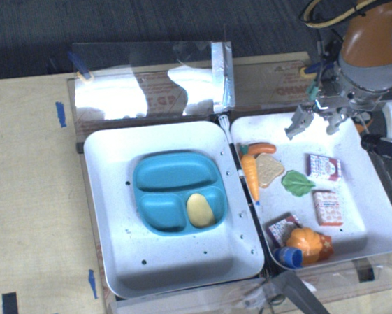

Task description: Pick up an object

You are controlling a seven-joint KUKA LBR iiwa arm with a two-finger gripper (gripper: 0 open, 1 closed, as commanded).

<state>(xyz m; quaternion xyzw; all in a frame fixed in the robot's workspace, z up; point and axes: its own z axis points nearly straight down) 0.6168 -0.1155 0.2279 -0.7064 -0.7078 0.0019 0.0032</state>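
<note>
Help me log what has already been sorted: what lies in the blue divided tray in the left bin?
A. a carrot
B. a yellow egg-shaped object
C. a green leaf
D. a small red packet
B: the yellow egg-shaped object sits in the lower right compartment of the blue divided tray.

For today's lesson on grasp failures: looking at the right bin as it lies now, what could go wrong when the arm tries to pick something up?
1. The carrot, bread slice and green leaf lie close together, so a grasp may nudge or catch a neighbour.
2. The orange toy sits by the right bin front wall, which may block the gripper, whose jaws appear open.
</note>
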